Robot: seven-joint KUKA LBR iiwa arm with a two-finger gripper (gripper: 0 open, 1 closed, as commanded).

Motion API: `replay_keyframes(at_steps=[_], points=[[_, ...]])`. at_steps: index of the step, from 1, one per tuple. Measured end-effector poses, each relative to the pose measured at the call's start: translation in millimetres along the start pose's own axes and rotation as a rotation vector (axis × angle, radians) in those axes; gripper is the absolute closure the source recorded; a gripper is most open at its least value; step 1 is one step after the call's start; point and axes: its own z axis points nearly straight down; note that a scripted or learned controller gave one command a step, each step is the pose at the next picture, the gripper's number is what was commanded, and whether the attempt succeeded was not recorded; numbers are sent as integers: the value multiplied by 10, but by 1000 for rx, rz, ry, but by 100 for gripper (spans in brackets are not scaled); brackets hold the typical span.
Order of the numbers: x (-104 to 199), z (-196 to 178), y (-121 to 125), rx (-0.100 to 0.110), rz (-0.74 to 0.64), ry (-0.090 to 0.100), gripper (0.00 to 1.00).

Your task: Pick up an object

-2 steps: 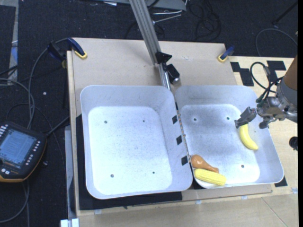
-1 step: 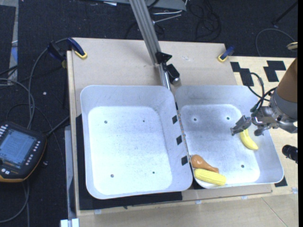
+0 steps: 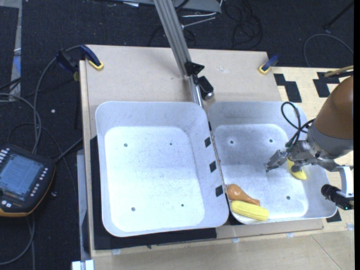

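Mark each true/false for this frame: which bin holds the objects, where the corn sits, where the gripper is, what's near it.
1. The corn cob lies in the left bin. False: it lies at the near edge of the right bin.
2. An orange-brown pear-shaped object touches the corn cob. True.
3. The gripper is over the right bin. True.
4. A small yellow object sits beside the gripper. True.
5. The gripper is above the corn cob. False: the cob lies apart from it, nearer the camera.
6. The handheld pendant rests in the left bin. False: it is on the floor, left of the bench.
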Motion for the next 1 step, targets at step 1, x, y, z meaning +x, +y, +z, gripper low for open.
replay_keyframes(at_steps=[1], points=[[-4, -132, 15, -6, 0, -2, 100]])
